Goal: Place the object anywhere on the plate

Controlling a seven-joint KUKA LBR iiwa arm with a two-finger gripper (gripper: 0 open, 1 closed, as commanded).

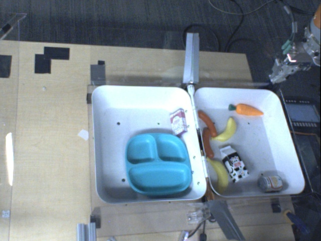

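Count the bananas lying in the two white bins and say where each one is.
2, both in the right bin: one banana near the middle, below the carrot; another banana at the front left, beside the cow-patterned carton. None looks hidden.

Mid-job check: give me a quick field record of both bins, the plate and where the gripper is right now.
left bin: holds the blue plate and a small packet
plate: three compartments, nothing on it
packet: near the bin's right wall, just off the plate's upper right corner
right bin: carrot, two bananas, two sausages, cow-print carton, grey can
gripper: upper right, outside both bins, nothing visible between its fingers
task state: not yet done
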